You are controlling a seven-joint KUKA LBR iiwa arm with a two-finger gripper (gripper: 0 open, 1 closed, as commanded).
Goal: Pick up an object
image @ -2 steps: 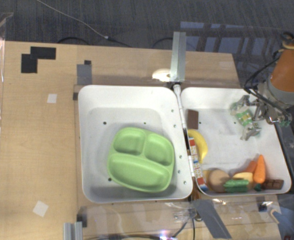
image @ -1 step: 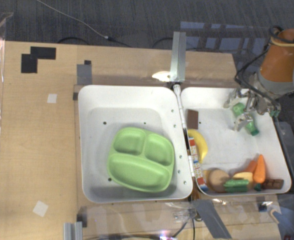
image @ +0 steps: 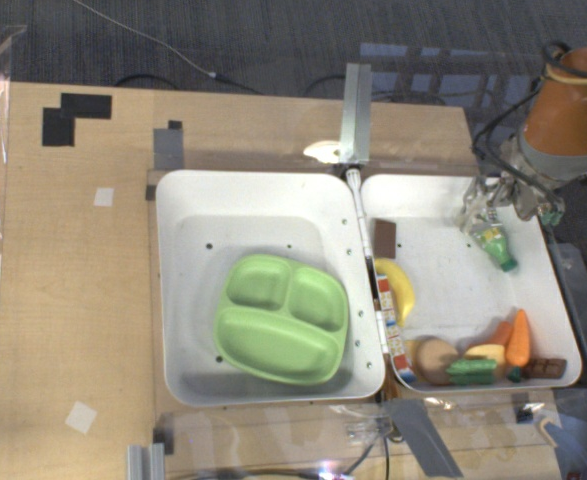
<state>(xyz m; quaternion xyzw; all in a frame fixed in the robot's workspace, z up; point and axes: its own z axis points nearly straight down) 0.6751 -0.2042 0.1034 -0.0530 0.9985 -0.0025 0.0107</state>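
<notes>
Over the right bin (image: 563, 298), near its far right corner, the gripper (image: 485, 211) hangs with a small green and yellow bottle (image: 495, 246) just below it; whether its fingers are spread or closed on the bottle I cannot tell. Along the bin's near edge lie a carrot (image: 517, 338) and a banana (image: 399, 288), while the left bin (image: 173, 268) holds a green divided plate (image: 283, 318).

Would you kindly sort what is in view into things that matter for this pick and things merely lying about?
In play:
gripper
small green bottle just below it, in the right bin

Lying about:
green divided plate, left bin
banana
carrot
brown block
</notes>
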